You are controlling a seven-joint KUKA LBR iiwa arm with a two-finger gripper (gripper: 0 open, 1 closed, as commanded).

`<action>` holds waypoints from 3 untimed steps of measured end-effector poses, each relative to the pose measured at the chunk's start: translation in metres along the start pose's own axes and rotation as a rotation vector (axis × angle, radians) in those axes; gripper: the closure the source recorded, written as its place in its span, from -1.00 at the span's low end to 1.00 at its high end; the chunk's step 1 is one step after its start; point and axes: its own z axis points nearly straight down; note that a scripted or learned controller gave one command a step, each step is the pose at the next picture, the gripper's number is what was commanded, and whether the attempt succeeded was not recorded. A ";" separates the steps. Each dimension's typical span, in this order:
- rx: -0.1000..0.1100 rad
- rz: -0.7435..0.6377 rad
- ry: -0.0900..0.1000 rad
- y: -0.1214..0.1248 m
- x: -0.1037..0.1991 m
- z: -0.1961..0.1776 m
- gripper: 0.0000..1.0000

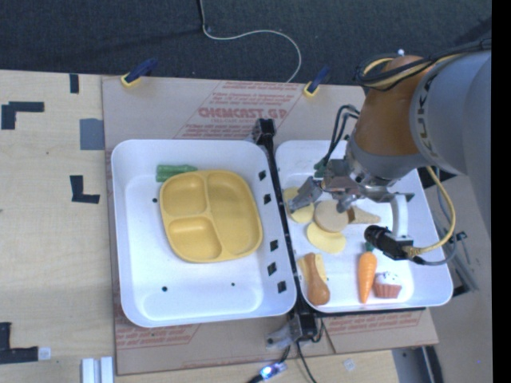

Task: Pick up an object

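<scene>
Two white bins sat side by side on the desk (48,214). One yellow divided plate (211,215) and one green piece (176,170) lay in the left bin (132,286). Pale slices (327,228), one carrot (366,275), one bread piece (316,278) and one cake slice (388,285) lay in the right bin (431,294). The tool (334,201) hung over the slices; whether it was apart or together could not be told.

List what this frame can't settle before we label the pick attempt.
- Gripper in the camera view: the wrist hides its fingers, so contact with the pale round toy food is unclear.
- Yellow piece in the right bin: partly under the gripper, shape unclear.
- Green item: the yellow divided plate hides part of it.
</scene>
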 end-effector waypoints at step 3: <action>-0.008 -0.002 -0.004 -0.031 0.189 0.082 -1.00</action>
